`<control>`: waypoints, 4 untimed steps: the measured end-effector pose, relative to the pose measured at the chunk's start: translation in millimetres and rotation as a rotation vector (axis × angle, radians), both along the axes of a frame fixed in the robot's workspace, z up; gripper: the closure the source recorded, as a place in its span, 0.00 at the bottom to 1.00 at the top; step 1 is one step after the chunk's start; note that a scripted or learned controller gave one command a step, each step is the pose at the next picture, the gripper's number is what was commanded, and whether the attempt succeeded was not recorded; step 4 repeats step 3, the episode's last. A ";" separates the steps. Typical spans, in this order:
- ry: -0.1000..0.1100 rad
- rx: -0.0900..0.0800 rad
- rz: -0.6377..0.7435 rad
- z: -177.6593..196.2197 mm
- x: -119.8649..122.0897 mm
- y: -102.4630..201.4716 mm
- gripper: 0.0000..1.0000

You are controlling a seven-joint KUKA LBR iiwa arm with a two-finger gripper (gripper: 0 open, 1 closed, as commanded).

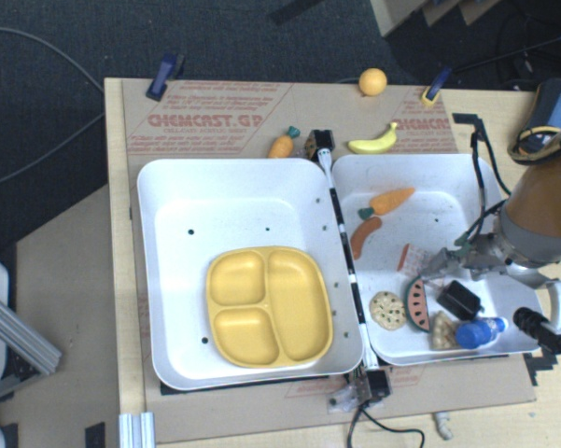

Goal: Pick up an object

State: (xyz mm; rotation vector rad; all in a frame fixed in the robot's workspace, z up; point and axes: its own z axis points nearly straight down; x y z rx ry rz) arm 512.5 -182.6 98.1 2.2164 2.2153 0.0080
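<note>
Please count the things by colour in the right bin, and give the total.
Orange: 1, carrot
Brown: 2, sausage, bread piece
Beige: 1, cookie
Red and green: 1, watermelon slice
Black: 1, block
Blue: 1, bottle
Total: 7

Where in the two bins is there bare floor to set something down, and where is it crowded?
Free: the left bin floor behind and left of the yellow plate; the right bin back corner, right of the carrot. Crowded: its front, where cookie, watermelon slice, black block and blue bottle cluster by the tool.
</note>
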 end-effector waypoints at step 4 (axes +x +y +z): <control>0.007 0.003 0.003 70.5 6.8 70.7 1.00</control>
